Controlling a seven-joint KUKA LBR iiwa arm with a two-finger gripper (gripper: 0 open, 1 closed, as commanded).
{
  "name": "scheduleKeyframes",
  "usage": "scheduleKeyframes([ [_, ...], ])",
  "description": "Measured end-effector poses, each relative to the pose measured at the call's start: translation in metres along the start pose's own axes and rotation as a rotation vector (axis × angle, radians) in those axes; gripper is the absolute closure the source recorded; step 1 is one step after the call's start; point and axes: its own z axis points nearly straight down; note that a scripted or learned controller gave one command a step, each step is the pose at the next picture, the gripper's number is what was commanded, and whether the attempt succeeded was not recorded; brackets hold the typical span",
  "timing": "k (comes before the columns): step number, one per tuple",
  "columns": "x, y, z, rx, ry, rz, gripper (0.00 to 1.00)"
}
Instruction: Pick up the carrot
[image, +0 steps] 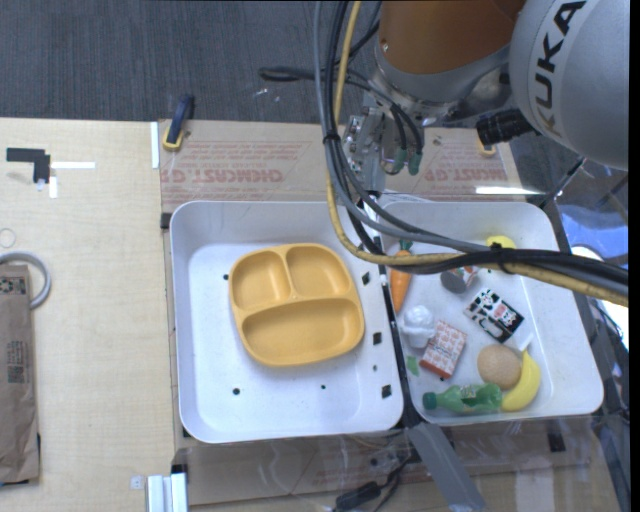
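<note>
Carrot pick: gripper not yet on target.
Yellow plate (296, 305) sits in left bin (190, 330); carrot (400, 288) lies at left edge of right bin (575, 330), long axis roughly up-down in view, tip toward camera. Gripper (385, 150) hangs above bin's far rim, carrot lies nearer camera from it. Finger state: can't tell.

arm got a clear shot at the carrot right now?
Probably yes. The carrot lies at the right bin's left wall with its top exposed. Cables cross just above it in the camera view, and the wall may crowd one side of a grasp.
</note>
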Motion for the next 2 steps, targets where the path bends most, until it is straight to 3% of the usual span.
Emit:
scheduleKeyframes([
  [1,0.001,0.081,0.042,0.0,0.0,-0.103,1.0],
  [2,-0.01,0.056,0.003,-0.001,-0.003,-0.267,1.0],
])
